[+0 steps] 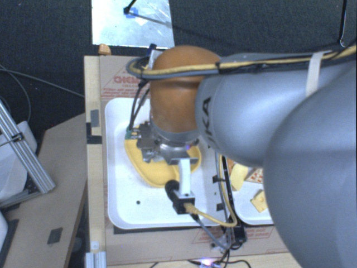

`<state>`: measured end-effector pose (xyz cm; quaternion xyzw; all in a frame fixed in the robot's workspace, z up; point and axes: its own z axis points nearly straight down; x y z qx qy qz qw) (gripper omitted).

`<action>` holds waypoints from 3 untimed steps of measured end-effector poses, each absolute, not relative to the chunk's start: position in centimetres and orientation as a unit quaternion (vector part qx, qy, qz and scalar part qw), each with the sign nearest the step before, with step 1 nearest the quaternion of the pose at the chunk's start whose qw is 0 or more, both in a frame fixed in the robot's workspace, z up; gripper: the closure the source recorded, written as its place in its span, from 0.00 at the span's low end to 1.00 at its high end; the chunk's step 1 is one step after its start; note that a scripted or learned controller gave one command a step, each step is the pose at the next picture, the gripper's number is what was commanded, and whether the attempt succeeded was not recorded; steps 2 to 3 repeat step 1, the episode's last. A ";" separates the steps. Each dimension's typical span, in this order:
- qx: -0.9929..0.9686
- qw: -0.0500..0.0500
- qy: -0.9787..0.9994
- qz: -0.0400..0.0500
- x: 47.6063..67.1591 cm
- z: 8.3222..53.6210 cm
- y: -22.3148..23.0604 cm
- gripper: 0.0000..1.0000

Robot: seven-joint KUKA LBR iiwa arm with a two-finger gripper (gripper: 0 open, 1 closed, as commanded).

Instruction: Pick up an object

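The big grey arm with its orange band (178, 88) hangs low over the left shallow white bin (120, 205) at frame centre; its wrist covers a flat yellow object (146, 169) lying in that bin; yellow pieces (257, 200) sit in the right bin.

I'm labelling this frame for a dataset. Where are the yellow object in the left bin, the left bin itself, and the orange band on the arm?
yellow object (149, 171): camera view, its lower left lobe.
left bin (120, 149): camera view, bare floor near its left wall.
orange band (175, 102): camera view, middle of its curved side.
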<state>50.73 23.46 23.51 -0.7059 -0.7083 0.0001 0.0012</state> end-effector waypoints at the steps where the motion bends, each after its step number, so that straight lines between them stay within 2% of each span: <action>1: -0.706 -0.004 -0.708 -0.010 52.7 42.5 22.1 1.00; 3: -0.706 -0.004 -0.708 -0.010 52.7 42.5 22.1 1.00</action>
